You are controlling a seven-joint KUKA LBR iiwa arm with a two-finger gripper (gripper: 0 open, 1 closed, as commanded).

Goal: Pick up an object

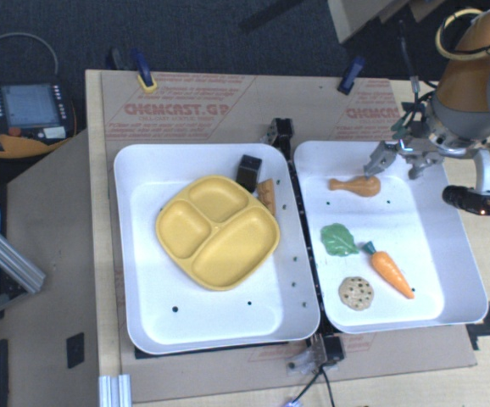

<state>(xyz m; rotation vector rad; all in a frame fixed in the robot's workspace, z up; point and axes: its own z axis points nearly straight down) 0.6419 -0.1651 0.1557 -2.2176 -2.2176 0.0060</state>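
Note:
In the right bin (448, 253) lie a brown chicken drumstick (356, 186) near the far wall, a green leafy piece (339, 240), an orange carrot (391, 273) and a round chocolate-chip cookie (356, 292). My gripper (398, 164) hangs over the far right part of this bin, just behind and to the right of the drumstick. Its two fingers (380, 159) stand apart, open, with nothing between them.
The left bin (143, 253) holds a yellow divided plate (218, 231), with a small black block (247, 173) and a brown food piece (267, 197) at the plate's far right edge. A black divider with clamps runs between the bins.

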